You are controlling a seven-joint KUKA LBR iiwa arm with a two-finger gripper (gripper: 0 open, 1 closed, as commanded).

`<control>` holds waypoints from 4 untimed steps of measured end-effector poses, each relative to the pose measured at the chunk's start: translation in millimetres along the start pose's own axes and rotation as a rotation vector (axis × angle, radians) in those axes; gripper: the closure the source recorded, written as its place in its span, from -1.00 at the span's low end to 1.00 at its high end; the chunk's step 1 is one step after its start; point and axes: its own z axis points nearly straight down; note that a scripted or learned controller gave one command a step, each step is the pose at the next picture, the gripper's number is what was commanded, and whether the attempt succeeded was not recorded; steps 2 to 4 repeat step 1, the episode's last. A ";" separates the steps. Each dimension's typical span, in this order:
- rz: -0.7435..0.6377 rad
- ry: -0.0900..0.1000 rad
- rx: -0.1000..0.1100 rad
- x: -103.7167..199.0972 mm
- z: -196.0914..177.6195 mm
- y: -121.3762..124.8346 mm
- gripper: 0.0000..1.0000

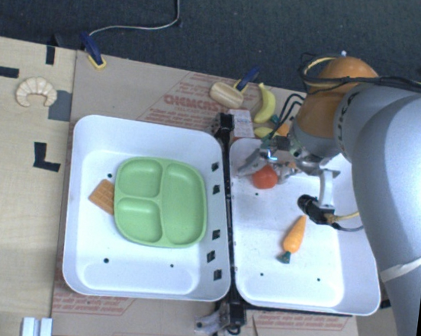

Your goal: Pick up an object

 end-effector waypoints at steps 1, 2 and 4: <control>0.000 0.000 0.000 0.0 -10.1 0.1 1.00; 0.000 0.000 0.000 0.0 -10.1 0.1 1.00; 0.000 0.000 0.000 0.0 -10.1 0.1 1.00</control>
